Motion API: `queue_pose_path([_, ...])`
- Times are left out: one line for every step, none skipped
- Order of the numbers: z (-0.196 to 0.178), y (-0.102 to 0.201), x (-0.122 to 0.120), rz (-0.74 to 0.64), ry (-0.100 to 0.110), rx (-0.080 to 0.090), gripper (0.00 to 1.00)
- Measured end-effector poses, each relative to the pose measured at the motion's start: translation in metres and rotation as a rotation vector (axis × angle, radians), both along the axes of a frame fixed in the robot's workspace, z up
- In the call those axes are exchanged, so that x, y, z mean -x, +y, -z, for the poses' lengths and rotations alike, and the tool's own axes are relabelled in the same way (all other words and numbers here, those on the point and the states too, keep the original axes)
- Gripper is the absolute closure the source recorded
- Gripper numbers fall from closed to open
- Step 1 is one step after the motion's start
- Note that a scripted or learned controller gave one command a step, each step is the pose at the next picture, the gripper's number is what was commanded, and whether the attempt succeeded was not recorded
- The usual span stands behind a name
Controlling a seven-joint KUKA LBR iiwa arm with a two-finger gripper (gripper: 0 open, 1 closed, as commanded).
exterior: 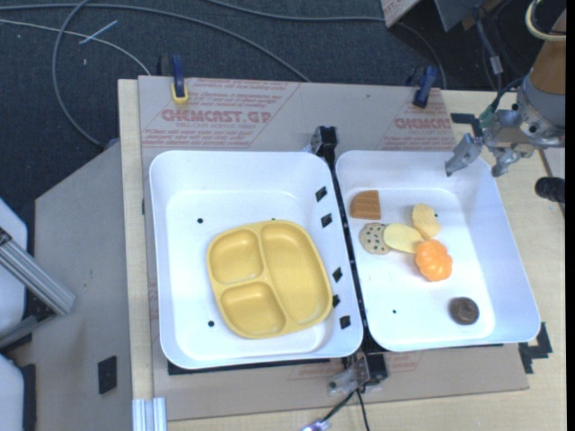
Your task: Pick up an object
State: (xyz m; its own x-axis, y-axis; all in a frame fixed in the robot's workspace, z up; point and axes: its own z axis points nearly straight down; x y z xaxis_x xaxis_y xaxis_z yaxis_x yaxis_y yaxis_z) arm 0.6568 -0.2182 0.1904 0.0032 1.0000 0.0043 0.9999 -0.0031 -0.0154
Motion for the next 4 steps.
queue_pose_path([-0.009, 0.001, -0.004, -0.004, -0.015, 0.004, 0.0])
queue_pose_path([0.053, 0.001, -0.005, -0.005, -0.01, 0.003, 0.0])
queue_pose_path([0.105, 0.004, -0.005, -0.006, -0.008, -0.004, 0.0])
queue_pose_path([0.091, 0.002, -0.007, -0.007, -0.015, 0.003, 1.0])
